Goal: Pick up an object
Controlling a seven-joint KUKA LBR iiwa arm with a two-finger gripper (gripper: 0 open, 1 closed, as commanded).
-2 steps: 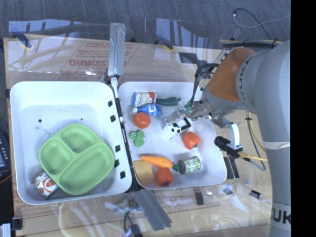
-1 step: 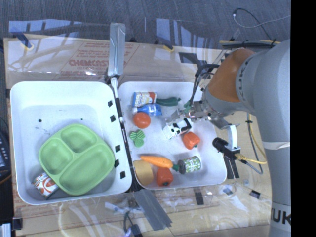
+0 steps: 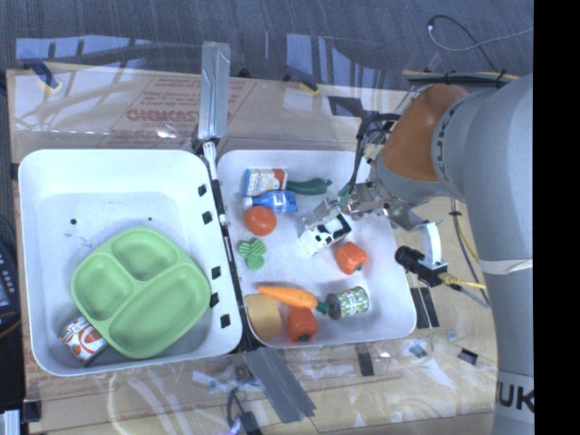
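Observation:
The right bin (image 3: 399, 284) holds several toy foods. My gripper (image 3: 332, 214) hangs low over the bin's middle right, right at the upper edge of a black-and-white cow toy (image 3: 323, 235) that lies on the bin floor. Whether it touches the cow is unclear. An orange pepper (image 3: 350, 257) sits just below and right of the cow. A red tomato (image 3: 261, 220) lies to the left. A carrot (image 3: 287, 294) and a green-labelled jar (image 3: 349, 303) lie near the front wall.
At the right bin's back left are a small carton (image 3: 264, 181), a blue item (image 3: 278, 202) and a dark green vegetable (image 3: 311, 187). A green leafy piece (image 3: 253, 253), a tan disc (image 3: 262, 316) and a red-orange fruit (image 3: 302, 325) sit front left. The left bin (image 3: 54, 188) holds a green divided plate (image 3: 140, 290) and a can (image 3: 82, 338).

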